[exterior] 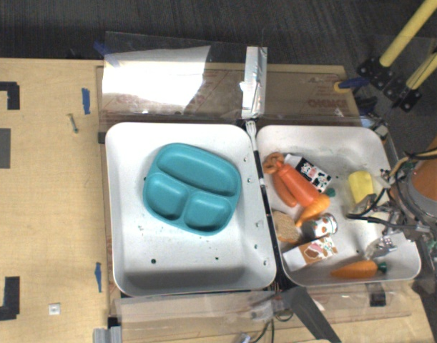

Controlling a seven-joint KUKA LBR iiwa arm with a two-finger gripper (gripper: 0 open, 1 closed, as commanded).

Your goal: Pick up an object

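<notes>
The right bin (325,138) holds several small objects. An orange bottle-shaped toy (295,184) lies at its left, beside a black-and-white cow-patterned box (312,174). A yellow block (360,186) sits toward the right. Below them are a small can (320,226), a brown round piece (284,225) and a white carton (315,250). An orange carrot (355,269) lies along the front wall. My gripper (385,247) hangs low over the bin's front right corner, just above and right of the carrot, with nothing visibly held. The arm (424,188) enters from the right.
The left bin (125,191) carries a teal divided plate (192,186). Clear plastic sheeting (157,81) lies behind the bins. Black cables (375,209) trail from the wrist over the right bin. A yellow-legged stand (408,31) is at the back right.
</notes>
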